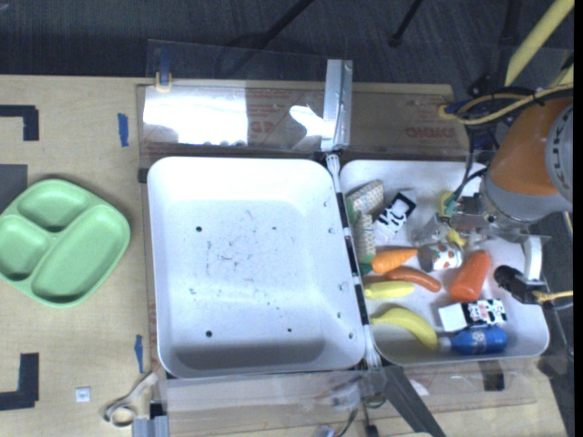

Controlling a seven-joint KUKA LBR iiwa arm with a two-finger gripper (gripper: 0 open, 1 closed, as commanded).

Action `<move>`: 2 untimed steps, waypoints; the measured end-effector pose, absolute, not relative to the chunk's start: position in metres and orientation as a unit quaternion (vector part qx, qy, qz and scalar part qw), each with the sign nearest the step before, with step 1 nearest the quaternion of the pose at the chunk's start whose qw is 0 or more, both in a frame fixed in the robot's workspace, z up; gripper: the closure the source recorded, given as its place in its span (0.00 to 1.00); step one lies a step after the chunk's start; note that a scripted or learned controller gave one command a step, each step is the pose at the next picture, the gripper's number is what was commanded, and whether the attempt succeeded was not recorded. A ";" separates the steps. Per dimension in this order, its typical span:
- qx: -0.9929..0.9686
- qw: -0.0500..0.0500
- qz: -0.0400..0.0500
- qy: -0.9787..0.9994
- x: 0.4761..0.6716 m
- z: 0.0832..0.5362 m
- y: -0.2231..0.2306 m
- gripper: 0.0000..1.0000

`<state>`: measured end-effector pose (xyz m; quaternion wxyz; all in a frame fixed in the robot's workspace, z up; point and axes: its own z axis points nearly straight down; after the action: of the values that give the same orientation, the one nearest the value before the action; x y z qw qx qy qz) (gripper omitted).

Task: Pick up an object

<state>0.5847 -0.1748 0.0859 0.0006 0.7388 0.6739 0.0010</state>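
Observation:
The right bin (pixel 537 335) holds several objects: a bristle brush (pixel 365 217), a black-and-white packet (pixel 396 210), an orange carrot (pixel 393 260), a red sausage (pixel 417 279), two yellow bananas (pixel 407 325), an orange cone-shaped piece (pixel 469 276), a small white-and-red item (pixel 444 259), a white box (pixel 453 317), a cow-patterned block (pixel 488 311) and a blue bottle (pixel 478 340). My gripper (pixel 460 221) hangs low over the back right of this bin, just above the white-and-red item and the orange piece. Nothing is visibly held.
The left bin (pixel 182 189) lies beside the right one, a raised divider between them. A green sectioned plate (pixel 60 239) rests on the bench at far left. A clear panel (pixel 237 107) stands behind the bins. The grey arm with its orange band (pixel 533 153) enters from the right.

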 end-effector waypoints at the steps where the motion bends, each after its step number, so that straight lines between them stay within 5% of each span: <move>1: 0.740 0.002 0.003 0.673 0.586 0.097 -0.176 1.00; 2: 0.700 0.001 0.001 0.714 0.627 0.193 -0.149 1.00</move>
<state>0.6271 -0.1488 0.1925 0.0013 0.7000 0.7142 0.0008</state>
